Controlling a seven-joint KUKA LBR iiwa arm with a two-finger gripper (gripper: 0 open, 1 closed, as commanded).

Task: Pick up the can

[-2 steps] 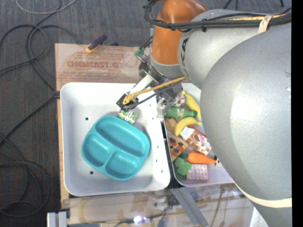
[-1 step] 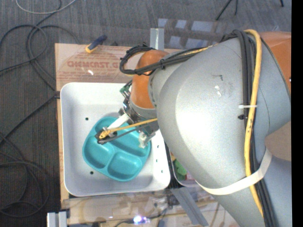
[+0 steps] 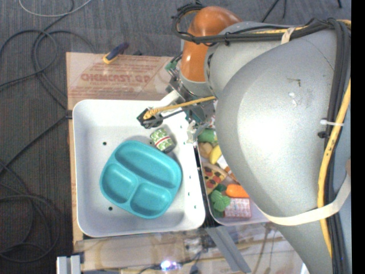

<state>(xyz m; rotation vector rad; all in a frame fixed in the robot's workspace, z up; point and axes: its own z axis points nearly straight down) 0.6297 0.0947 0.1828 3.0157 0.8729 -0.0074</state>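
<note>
The can (image 3: 162,140) – small, with a green, red and white label – sits in the bin on the view's left (image 3: 91,119), near that bin's upper right part. It is tucked against the upper rim of a teal divided plate (image 3: 141,178), which takes up most of the floor there. It seems tilted rather than squarely upright, probably because it leans on the plate's edge, though the slant of the view makes that hard to settle. The grey arm (image 3: 274,124) bends in from the right and fills much of the view, its orange band over the wall between the two bins. The gripper (image 3: 189,124) hangs below it, close to that wall and just to the right of the can but apart from it. Whether the gripper is open or closed I cannot tell, since the wrist hides its working end from above, and nothing shows the can held. My reading is that the arm is lining up for a descent, so the pick is barely begun. The plate crowds one side of the can, so the clearer approach is likely from the side away from it. The other bin (image 3: 225,221) holds a heap of toy food – an orange piece (image 3: 236,190) and a red and white packet (image 3: 238,209) among it – none of which bears on the can.
</note>
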